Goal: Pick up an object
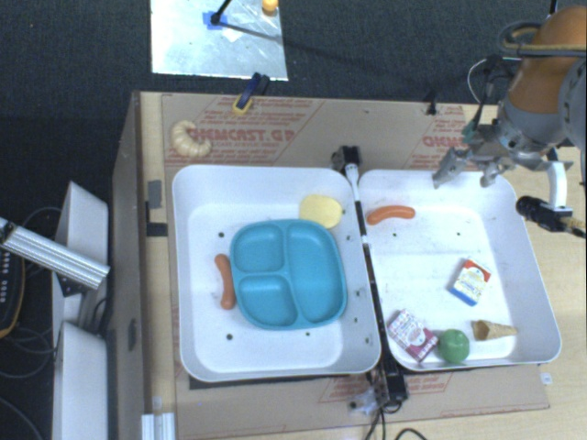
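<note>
L bin [197,273]: blue tray [286,273] w/ 1 sausage [224,281] just left of it, yellow disc [320,211] at its far edge. R bin [537,273]: 2nd sausage [391,214] at far-left, long axis left-right; carton [470,282], packet [412,334], green ball [453,345], cone [492,330] nearer. Gripper [471,169] hangs over R bin's far rim, fingers spread, holding nothing. 2nd sausage lies left of it & slightly nearer, likely the closest pick.

The grey arm with its orange band reaches in from the far right, its wrist bent downward. The gripper [470,174] hangs at the far right of the scene, its two fingers spread apart with nothing between them.
</note>
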Robot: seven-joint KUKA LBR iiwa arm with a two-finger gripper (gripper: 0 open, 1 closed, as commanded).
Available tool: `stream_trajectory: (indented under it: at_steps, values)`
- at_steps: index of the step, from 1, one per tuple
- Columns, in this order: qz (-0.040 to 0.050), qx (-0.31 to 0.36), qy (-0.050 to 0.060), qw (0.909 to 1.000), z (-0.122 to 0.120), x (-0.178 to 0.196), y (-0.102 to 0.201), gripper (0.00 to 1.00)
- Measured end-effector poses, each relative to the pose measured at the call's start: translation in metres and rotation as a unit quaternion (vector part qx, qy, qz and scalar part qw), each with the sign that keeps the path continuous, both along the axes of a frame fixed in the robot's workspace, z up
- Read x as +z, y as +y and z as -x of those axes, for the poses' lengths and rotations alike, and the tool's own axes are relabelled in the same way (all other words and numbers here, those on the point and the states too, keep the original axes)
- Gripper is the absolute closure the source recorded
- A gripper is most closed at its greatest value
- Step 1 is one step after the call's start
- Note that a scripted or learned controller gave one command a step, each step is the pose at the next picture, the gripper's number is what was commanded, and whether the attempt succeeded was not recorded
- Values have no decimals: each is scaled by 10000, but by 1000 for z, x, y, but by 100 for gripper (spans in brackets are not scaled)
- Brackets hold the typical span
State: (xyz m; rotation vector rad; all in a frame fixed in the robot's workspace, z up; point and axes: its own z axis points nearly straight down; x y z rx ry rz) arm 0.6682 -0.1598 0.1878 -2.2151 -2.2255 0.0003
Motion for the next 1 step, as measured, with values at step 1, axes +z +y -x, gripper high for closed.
stream_trajectory:
  at_steps: [1]
  values:
    - [2, 1, -11, 10000, -1, -53, 31, 0]
